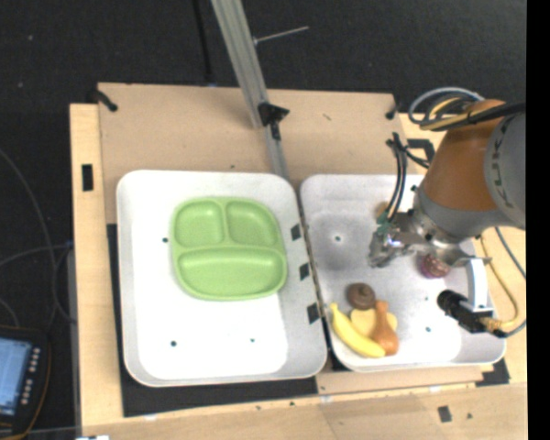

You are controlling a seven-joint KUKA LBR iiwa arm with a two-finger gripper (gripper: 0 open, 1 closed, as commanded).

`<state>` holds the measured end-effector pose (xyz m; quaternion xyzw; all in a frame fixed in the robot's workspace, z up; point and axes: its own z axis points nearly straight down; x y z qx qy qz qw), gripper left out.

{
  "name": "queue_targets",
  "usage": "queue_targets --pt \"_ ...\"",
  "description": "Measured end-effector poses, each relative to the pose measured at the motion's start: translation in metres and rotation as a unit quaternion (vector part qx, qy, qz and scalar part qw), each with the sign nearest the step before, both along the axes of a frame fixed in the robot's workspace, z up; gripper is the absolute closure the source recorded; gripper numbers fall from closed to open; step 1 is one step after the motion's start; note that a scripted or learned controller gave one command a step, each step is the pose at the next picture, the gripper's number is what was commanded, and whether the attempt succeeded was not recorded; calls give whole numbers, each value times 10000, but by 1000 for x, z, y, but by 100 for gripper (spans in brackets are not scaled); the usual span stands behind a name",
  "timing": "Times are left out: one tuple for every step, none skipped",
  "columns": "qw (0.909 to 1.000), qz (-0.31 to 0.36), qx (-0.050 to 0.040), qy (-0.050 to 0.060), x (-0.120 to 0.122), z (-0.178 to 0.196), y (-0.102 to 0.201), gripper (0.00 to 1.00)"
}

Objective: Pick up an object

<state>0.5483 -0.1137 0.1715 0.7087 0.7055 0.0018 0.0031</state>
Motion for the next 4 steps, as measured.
queue_targets --pt "10000 3 -2 -3 -3 47 -7 100" --pt "10000 36 -2 -2 -1 94 -9 100" --pt "10000 59 11 18 4 95 45 100" --pt "10000 60 14 24 11 96 99 100"
